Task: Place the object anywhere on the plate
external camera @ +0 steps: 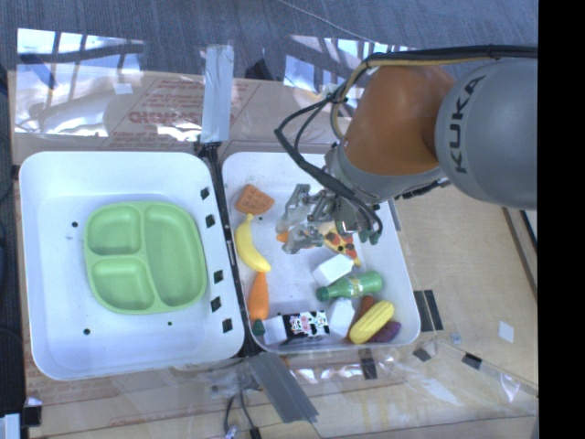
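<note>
Claw [306,219], grip state indeterminate, hovers over the right bin's clutter at three o'clock from the green plate [144,256]; recommend isolating one object, such as the banana [251,247], before transfer.

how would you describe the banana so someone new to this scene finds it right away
Look in the right white bin, along its left wall next to the divider. The banana lies there lengthwise, below the orange cracker-like piece and above the carrot. It is the only plain yellow, curved item on that side.
</note>
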Action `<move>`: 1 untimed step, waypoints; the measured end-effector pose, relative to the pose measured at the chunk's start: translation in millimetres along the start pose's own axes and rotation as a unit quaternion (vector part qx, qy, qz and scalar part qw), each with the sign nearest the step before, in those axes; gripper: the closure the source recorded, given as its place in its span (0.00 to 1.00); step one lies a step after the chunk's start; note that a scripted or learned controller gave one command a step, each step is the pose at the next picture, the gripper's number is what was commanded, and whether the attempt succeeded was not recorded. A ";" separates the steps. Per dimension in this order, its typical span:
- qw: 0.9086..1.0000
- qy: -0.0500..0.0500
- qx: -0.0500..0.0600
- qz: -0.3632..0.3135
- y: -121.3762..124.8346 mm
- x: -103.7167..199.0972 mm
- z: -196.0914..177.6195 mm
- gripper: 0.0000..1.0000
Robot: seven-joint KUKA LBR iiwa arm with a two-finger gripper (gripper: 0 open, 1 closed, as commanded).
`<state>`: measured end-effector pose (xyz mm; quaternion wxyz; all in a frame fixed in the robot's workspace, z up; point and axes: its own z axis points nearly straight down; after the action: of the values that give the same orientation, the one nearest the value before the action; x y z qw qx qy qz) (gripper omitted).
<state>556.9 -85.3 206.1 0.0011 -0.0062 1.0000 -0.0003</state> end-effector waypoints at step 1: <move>1.000 0.000 0.000 0.000 -0.1 0.0 0.0 0.00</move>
<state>556.9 -85.4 206.1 0.0011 -0.0061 1.0000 -0.0003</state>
